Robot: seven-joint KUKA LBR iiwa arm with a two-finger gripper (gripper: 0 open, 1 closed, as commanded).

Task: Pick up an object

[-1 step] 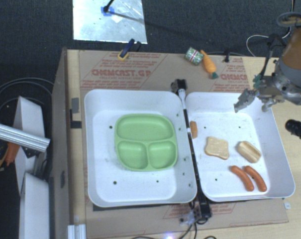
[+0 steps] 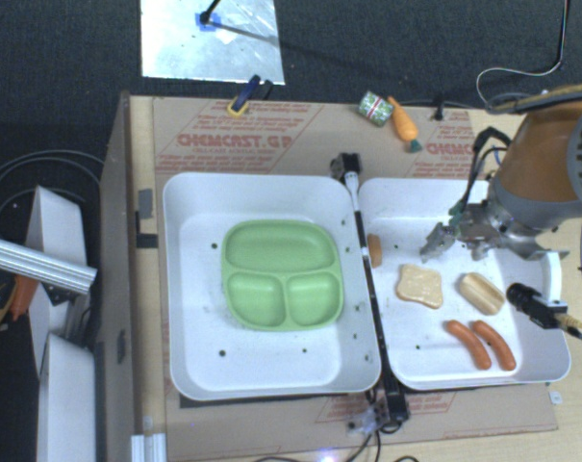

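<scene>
Hovering over the right white bin (image 2: 406,369) near the table's right edge, the gripper (image 2: 442,241) spreads its fingers, clasping nothing. Below it lie a tan toast slice (image 2: 419,286), a bun (image 2: 482,293) and 2 sausages (image 2: 481,344).

The arm (image 2: 560,157) is seen entering from the right edge, upper-right part of the view. The orange band is visible above the wrist, with grey housing below it. Dark cables are looped beside the wrist on its left. The wrist is angled down and leftward. The end effector (image 2: 442,241) is extended to the left of the wrist, low over the right bin. Its two grey fingers (image 2: 435,243) are seen spread apart, with nothing gripped between them. The fingertips are pointed down-left.
</scene>
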